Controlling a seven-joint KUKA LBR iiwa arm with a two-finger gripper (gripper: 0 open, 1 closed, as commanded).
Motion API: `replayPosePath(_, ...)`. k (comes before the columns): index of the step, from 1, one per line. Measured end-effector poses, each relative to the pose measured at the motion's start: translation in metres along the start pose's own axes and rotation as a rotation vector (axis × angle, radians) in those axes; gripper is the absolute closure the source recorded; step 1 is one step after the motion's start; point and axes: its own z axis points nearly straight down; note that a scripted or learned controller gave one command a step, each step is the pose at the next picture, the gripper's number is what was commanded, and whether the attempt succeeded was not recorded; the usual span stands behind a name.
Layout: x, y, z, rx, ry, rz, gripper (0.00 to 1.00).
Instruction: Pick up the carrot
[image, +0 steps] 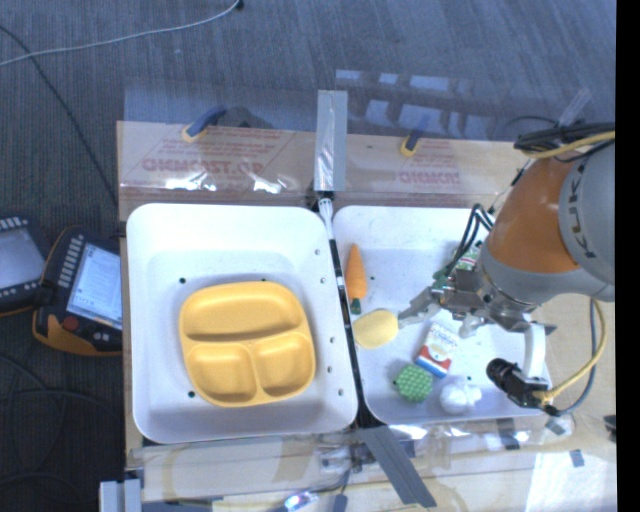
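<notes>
carrot: the small orange tapered plastic carrot (354, 273) lies lengthwise in the right-hand shallow white bin (395, 238), tight against the wall it shares with the left-hand shallow white bin (150, 300). Nothing's touching it.

gripper: my two-finger gripper (425, 304) hangs over the middle of the right bin, well off from the carrot. Fingers look spread and holding nothing, though it's hard to be sure from up here.

how I'd play it: I'd go in above the carrot's fat middle and turn the wrist so the fingers close across its width. That wall is the headache; one finger needs to slip between carrot and wall, or I'd nudge it out first.

neighbours: pale yellow rounded lemon-like piece (375, 327) just below the carrot, so I'd keep the descent clean. Red-and-white carton (434, 355), green bumpy block (412, 381) and white lump (458, 396) sit further right.

surface: smooth white bin floor, carrot will probably skid.

room: yellow divided plastic plate (248, 340) in the left bin, cardboard under both bins, grey carpet, teach pendant (85, 290) on the floor.
</notes>
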Motion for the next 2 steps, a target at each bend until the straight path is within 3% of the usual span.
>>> replayPosePath(1,-0.001,0.007,-0.079,-0.004,-0.003,0.216,0.00)
replayPosePath(2,0.034,-0.009,-0.009,0.001,-0.001,0.480,0.00)
